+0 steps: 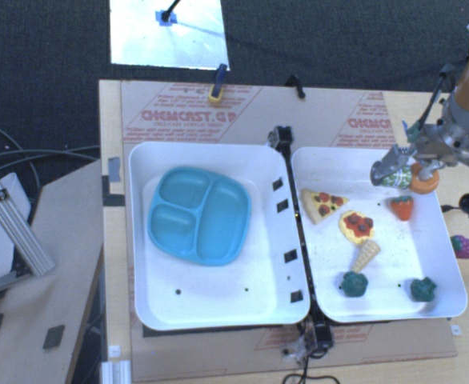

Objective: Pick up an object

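Note:
The right bin (426, 250) holds several toy foods: a pizza slice (322, 204), a yellow tart with red topping (356, 226), an ice cream cone (366, 254), a red strawberry-like piece (402, 207) and two dark green broccoli pieces (352, 283) (423, 289). My gripper (400, 169) hangs over the bin's far right corner. Right under it lie a green-and-white piece (397, 179) and an orange piece (425, 182), both partly hidden by the gripper. I cannot see whether either one is held.
The left bin (150, 294) holds a blue divided plate (200, 214). A purple grape toy (464, 246) lies outside the right bin by its right wall. A black divider with clips (292, 230) runs between the bins.

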You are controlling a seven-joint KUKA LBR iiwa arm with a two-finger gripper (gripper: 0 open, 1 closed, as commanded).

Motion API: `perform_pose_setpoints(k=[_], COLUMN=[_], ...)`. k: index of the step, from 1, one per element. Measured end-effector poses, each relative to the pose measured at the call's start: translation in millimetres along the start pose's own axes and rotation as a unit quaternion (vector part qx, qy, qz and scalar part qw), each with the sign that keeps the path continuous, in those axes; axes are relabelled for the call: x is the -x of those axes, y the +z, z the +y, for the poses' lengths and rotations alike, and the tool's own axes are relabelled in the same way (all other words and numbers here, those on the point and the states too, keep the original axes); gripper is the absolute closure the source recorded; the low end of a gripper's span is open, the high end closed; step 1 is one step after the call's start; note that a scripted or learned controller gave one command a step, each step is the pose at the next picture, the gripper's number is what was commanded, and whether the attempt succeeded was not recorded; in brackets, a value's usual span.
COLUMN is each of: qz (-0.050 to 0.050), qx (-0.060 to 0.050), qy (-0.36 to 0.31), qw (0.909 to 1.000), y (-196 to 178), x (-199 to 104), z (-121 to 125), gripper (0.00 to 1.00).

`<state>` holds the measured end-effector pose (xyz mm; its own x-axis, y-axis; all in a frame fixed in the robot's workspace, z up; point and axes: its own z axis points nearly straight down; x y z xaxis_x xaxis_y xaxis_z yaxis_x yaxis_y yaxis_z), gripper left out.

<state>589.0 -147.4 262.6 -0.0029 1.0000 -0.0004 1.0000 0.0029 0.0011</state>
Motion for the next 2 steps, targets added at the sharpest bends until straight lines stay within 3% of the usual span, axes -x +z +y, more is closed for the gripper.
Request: perform_pose_setpoints(k=[1,2], qz=[0.001,0.0], qx=[-0.006,0.01], qy=[0.002,-0.001], qw=[1.0,0.9999], y=[138,172], x=[23,48], z=[-10,-52], gripper=[0.0,0.0])
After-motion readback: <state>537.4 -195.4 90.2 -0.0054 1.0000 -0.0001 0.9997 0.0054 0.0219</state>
